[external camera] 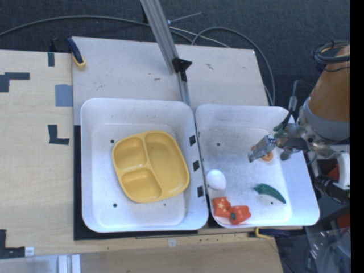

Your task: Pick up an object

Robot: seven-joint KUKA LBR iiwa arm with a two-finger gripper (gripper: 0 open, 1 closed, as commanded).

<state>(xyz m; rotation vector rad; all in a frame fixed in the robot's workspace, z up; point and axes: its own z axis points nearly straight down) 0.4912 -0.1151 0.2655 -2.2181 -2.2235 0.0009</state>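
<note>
My gripper (263,150) hangs over the right part of the right bin (239,121), reaching in from the right. A small orange object (268,158) shows just under its tip, partly hidden, and I cannot see whether they touch. A white egg (216,180) lies near the bin's left wall. A red and orange toy (230,209) sits at the front edge. A green pepper-like piece (271,193) lies below the gripper, apart from it.
The left bin (94,152) holds a yellow divided plate (151,165). A slanted metal pole (162,27) rises behind the bins, and cables run across the dark floor at the back. The arm's orange band (335,92) stands at the right.
</note>
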